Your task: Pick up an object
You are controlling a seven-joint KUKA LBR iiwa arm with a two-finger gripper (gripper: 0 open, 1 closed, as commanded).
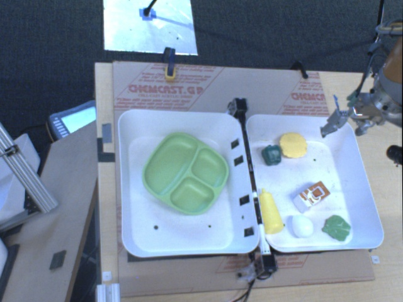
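My gripper (346, 126) hangs above the far right corner of the right bin (362, 168), open, with nothing between its fingers. In that bin lie a yellow round piece (293, 145), a dark green lump (271, 155), an orange and white carton (312, 194), a yellow oblong piece (271, 211) against the left wall, a white egg shape (302, 226) and a light green leafy piece (337, 228). The yellow round piece is the closest to the gripper, to its lower left.
The left bin (135, 137) holds a light green divided plate (186, 173). A black divider with clips (247, 168) runs between the bins. Cardboard (208, 87) lies under both bins, and a grey device (69, 121) sits off the bench's left.
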